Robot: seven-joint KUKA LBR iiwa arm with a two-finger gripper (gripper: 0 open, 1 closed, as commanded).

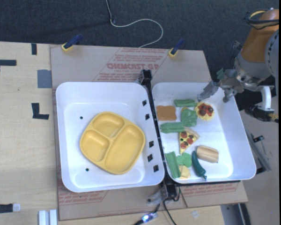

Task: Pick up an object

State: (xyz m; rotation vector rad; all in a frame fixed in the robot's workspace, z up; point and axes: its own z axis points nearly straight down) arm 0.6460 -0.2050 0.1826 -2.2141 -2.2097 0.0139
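Observation:
My gripper (217,94) hangs over the far right corner of the right bin (239,139), open, with nothing between its fingers. Just below and left of it lie a round mini pizza (205,110) and a green bean pod (184,102). Further into the bin are a toast slice (166,112), a leafy green piece (189,117), a long green vegetable (171,127), a pizza slice (187,138), a bread roll (207,153), a dark green pepper (199,166) and a broccoli piece (183,161).
The left bin (70,125) holds a yellow divided plate (112,142). Black clips (150,125) line the wall between the bins. Both bins sit on cardboard (126,64) with a white cable (136,25) behind.

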